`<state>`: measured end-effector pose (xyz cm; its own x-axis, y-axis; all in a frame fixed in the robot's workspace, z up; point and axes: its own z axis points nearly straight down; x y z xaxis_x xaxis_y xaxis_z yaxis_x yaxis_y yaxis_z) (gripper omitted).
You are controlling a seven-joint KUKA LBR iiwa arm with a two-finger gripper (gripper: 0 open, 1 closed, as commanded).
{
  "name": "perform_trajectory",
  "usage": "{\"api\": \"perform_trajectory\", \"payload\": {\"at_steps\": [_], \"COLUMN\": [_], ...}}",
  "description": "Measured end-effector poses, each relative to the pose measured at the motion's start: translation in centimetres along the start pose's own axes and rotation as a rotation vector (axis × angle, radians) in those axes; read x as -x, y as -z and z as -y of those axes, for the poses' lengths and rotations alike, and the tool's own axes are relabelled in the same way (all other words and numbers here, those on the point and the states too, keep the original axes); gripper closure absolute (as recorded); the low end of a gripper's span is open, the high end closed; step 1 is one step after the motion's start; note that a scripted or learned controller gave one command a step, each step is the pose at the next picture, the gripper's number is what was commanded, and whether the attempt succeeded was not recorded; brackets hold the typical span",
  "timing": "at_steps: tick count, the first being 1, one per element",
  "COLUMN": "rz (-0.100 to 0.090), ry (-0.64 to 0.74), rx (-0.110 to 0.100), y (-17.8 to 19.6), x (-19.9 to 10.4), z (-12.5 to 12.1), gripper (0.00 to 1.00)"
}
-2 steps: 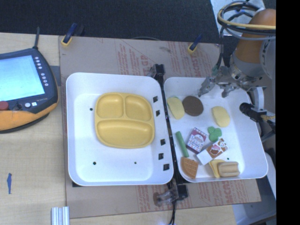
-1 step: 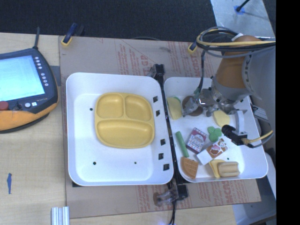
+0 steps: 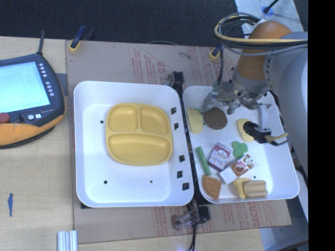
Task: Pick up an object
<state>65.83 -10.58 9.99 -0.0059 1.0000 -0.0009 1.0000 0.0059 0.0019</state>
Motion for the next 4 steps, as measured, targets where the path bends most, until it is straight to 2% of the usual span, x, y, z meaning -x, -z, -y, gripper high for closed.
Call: {"api": "perform_trajectory", "payload": {"at_steps": [1,2,3,4], "rz": [-0.002,-0.001,0.006,-0.002], "ry": [-0.005,-0.009,-0.005,0.000], "rx": [-0.014,-0.012,0.005,-0.007], "y": [-0.9,-0.8,3.1,-1.0], "x": [-1.1,3.9,10.3,8.9], "z": [8.3,16.4,10.0,8.7], "gripper": [0.00,0.00,0.00,0.00]}}
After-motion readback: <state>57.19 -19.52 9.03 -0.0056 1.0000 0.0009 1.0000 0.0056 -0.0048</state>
